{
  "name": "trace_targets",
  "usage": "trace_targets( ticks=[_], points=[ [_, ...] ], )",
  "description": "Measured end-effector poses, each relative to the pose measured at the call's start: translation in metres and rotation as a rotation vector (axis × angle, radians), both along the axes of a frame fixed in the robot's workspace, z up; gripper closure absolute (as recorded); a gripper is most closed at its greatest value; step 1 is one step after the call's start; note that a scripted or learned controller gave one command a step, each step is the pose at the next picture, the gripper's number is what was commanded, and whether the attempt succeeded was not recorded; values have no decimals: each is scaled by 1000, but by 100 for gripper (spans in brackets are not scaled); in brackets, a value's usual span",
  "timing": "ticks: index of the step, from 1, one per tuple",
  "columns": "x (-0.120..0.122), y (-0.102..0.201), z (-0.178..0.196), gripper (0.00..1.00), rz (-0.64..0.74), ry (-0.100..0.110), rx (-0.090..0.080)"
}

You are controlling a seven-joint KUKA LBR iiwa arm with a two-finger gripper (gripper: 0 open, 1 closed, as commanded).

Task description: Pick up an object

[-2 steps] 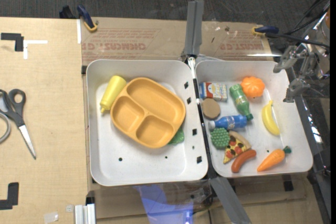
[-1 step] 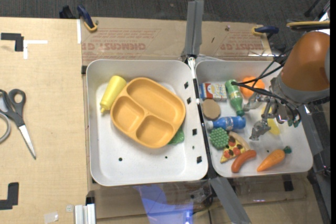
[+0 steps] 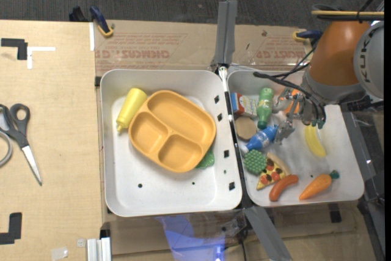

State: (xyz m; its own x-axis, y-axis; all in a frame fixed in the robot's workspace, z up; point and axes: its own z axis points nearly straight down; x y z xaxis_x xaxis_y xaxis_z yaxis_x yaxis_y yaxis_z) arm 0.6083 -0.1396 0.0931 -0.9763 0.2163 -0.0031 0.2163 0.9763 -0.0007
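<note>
The right-hand shallow white plastic bin (image 3: 348, 186) is entered by the grey arm. The claw (image 3: 297, 112) is poised low over the toys (its spread cannot be told). Nothing is seen lifted: the yellow plastic banana (image 3: 314, 142), just beside it, is left lying, so the pick is judged undone.

Orange tray (image 3: 171, 130); yellow bottle (image 3: 130, 106); yellow banana (image 3: 314, 141); orange carrot (image 3: 316, 186); white bins (image 3: 110, 150).

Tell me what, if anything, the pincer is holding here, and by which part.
It cannot be told. The pincer hangs low over the right white bin, next to the blue plastic bottle, but cables and the wrist hide its tips.
</note>
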Motion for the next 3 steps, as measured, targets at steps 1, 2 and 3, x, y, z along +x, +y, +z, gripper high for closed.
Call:
trace_targets(
  ticks=[1,2,3],
  points=[
    [29,37,2,0,44,-4,-1],
    [31,37,13,100,48,-10,-3],
    [26,37,9,0,47,10,0]
  ],
)
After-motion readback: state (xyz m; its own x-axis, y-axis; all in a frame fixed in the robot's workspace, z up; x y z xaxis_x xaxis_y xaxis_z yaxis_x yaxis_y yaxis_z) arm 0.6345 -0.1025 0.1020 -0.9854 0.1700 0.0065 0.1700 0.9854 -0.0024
